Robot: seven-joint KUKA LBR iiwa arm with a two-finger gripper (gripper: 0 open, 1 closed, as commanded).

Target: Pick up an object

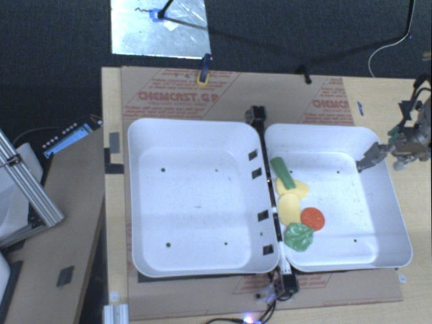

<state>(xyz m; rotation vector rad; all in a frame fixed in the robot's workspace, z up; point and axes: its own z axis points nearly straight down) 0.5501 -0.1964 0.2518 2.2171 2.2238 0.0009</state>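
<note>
Several small toys lie bunched at the left side of the right bin [378,201]: a green stick-shaped piece [283,171], a yellow piece [290,204] below it, a red round piece [312,218] and a green leafy lump [298,236] at the front. My gripper [376,155] hangs over the right bin's far right rim, well to the right of the toys. Nothing shows between its fingers.
The left bin [196,194] sits beside the right one, joined by a black clamp strip [266,194]. Both rest on a cardboard sheet [175,93]. A shiny metal plate [159,17] lies beyond the bench; cables run at top right.
</note>
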